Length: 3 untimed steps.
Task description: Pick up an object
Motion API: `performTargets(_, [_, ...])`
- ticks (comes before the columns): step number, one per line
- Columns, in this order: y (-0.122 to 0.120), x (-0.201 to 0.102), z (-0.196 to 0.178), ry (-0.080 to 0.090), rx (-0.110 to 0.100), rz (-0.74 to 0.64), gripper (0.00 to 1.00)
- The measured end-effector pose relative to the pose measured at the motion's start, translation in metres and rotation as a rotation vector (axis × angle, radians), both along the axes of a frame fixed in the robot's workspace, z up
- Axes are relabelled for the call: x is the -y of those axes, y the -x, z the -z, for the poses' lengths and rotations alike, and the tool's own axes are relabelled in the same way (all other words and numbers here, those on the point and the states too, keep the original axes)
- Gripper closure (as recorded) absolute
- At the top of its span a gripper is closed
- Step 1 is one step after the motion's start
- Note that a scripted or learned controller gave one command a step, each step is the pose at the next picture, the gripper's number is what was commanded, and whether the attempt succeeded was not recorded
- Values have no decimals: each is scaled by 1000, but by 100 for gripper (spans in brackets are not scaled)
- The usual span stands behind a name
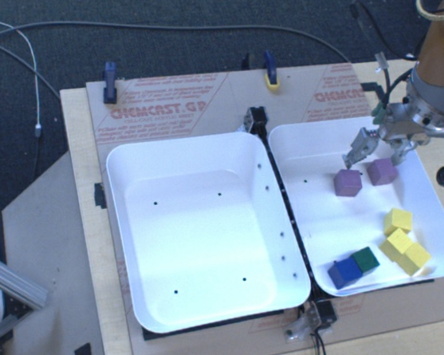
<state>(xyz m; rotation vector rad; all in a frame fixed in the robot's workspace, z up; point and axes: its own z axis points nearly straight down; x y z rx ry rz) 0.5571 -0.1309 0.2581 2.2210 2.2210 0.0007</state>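
My gripper (378,151) hangs over the far part of the right bin (324,224), its two fingers spread apart with nothing between them. Just below the left finger (359,148) sits a purple cube (348,183). A second purple cube (382,171) lies below the right finger. Near the bin's front right are two yellow blocks (403,240), and at the front a blue block (345,271) touches a green block (366,259).
The left bin (134,248) stands beside the right one, their rims meeting along the middle. Blue and yellow clamps (271,72) hold the board at the back. Cables run across the dark floor behind the bench.
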Motion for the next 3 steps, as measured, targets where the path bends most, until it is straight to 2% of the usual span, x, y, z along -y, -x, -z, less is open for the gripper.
performTargets(1, [4, 39, 139, -1, -7, 3, 0])
performTargets(2, [-69, 38, 172, 0, -3, -2, 0])
performTargets(3, [-37, -33, 170, -2, -1, -5, 0])
